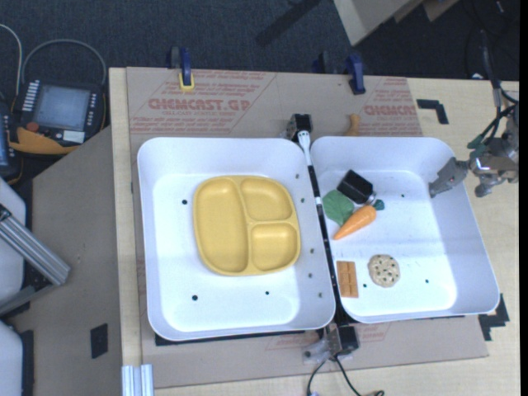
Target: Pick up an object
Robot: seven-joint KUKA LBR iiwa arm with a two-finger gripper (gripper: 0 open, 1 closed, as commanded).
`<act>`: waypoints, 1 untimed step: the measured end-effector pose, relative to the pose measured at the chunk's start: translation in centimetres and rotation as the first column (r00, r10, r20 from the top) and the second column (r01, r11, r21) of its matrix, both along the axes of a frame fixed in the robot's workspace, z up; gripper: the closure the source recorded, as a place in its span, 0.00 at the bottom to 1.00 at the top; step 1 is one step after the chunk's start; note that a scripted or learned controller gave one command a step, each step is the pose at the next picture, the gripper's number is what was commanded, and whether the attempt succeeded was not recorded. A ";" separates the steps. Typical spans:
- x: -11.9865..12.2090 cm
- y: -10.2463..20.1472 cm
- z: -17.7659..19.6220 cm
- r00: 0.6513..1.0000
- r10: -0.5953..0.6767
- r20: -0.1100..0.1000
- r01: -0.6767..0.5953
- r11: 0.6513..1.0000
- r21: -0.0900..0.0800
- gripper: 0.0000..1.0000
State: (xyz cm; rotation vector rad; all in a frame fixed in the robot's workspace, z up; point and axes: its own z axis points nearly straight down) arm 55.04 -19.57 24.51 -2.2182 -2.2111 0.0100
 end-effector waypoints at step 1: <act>0.2 0.0 0.6 1.000 0.003 0.012 -0.003 1.000 -0.003 0.00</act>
